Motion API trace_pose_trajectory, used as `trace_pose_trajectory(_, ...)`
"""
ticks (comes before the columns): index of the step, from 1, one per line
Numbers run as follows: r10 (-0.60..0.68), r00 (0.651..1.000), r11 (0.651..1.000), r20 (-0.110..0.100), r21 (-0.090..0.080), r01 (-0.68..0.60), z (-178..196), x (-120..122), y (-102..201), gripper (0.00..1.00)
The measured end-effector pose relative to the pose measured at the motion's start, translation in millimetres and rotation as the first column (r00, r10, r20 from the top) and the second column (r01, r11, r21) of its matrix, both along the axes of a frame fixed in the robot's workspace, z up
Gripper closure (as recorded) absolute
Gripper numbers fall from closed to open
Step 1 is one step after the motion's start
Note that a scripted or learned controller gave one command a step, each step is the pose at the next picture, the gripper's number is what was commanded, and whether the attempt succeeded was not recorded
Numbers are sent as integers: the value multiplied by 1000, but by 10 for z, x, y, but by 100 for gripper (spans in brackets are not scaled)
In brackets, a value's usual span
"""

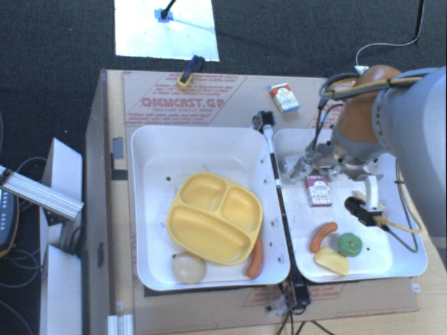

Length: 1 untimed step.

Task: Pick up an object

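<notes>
The arm reaches in from the right, wrist bent low over the right bin (408,257). The gripper (302,167) sits above the small red carton (319,190); its opening cannot be determined.

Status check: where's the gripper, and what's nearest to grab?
Gripper low in right bin, upper left corner. Nothing seen in it. Small red-and-white box lies just below it. Sausage, green apple, yellow piece nearer front.

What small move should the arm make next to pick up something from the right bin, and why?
Probably lower the gripper toward the small red-and-white box lying just below it in the right bin. That box is the nearest item; the hot dog, green apple and yellow piece lie farther off.
</notes>
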State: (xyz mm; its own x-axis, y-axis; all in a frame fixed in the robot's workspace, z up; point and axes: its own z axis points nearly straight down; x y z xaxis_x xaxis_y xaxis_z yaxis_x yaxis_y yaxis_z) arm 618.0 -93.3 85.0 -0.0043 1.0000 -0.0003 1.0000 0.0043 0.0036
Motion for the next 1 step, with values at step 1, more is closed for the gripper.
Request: trace_pose_trajectory(1,0,1000,1000,-1,0,0,-2,-3,-3,0)
